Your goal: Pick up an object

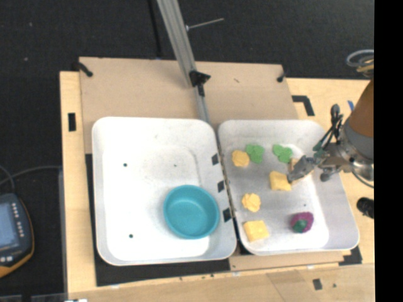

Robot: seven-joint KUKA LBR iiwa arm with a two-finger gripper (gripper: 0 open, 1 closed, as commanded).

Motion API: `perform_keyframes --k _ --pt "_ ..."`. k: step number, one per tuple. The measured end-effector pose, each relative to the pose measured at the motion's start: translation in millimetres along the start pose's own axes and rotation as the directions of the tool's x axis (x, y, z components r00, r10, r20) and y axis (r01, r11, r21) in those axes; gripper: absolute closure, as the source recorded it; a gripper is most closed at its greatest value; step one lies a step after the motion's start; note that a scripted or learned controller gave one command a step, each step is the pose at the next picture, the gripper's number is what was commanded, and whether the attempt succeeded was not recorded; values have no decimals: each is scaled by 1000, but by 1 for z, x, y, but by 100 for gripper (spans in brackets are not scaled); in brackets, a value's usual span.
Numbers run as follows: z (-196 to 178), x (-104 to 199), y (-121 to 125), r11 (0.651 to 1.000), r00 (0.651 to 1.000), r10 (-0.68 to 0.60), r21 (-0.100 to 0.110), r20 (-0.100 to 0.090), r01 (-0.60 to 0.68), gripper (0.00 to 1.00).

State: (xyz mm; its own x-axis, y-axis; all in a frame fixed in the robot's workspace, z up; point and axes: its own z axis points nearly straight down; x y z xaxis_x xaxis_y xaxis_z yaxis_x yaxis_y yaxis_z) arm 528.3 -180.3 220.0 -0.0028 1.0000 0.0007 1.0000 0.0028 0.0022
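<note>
We hover the gripper (301,167) right of centre beside the yellow block (279,182); we cannot tell its opening, so centre before descending.

dark floor (50,24); tan wooden bench (75,275), metal pole (176,36)

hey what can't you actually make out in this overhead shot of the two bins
- Camera view: whether the gripper is touching the yellow block; too small and blurred.
- Camera view: what the purple and green object is; too small.
- Camera view: the arm above the orange band, cut off by the edge.
</note>
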Motion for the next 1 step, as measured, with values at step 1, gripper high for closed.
perform_keyframes --k 1 --pt "0 0 0 1000 1000 1 0 0 -1 0"
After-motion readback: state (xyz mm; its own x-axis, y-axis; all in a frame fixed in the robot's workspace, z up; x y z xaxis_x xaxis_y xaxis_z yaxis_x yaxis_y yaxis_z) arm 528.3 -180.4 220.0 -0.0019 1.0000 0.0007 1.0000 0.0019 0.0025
